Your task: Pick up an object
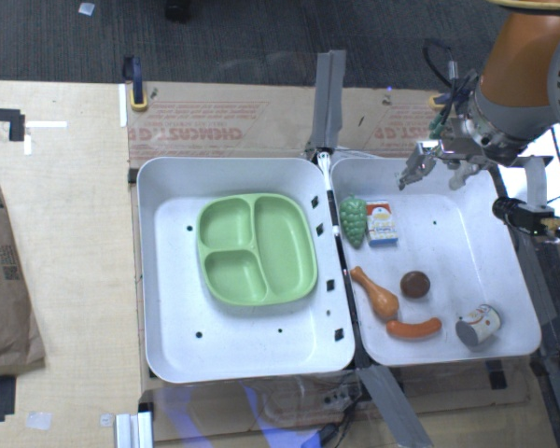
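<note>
My gripper [437, 175] hangs over the far rim of the right bin [490, 241], its two fingers spread open with nothing between them. Below it in that bin lie a green bumpy fruit [354, 220] and a small white, red and blue carton [382, 223] side by side near the left wall. Further forward are a brown ball [414, 285], an orange-tan drumstick shape [375, 292], an orange sausage [413, 329] and a tipped grey-white cup [478, 325]. The gripper touches none of them.
The left bin [168, 278] holds a green divided plate [258, 247]. A grey divider bar [329, 101] runs back between the bins. A brown paper bag [5, 278] lies at the far left of the bench.
</note>
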`<state>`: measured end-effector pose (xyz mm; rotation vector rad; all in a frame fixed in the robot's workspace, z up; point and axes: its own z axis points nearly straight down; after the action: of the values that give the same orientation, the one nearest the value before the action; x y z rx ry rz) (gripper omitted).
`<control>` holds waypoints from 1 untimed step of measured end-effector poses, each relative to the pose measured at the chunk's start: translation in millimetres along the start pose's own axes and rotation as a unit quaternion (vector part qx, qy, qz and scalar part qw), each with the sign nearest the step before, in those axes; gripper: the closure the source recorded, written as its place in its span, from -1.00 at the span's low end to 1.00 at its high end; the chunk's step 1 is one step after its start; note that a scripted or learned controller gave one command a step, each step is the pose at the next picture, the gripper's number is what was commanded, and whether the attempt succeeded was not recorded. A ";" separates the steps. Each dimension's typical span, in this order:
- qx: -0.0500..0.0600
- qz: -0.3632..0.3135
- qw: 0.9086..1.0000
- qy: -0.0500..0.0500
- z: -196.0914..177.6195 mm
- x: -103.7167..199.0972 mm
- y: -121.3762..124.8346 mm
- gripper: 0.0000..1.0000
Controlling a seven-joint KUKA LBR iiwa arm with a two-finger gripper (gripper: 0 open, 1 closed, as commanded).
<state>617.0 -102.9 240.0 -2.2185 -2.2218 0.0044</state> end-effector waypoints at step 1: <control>-0.001 -0.055 0.998 0.000 144.6 0.7 -61.7 -1.00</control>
<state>554.8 -102.3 95.6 -2.0935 -2.3405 0.0019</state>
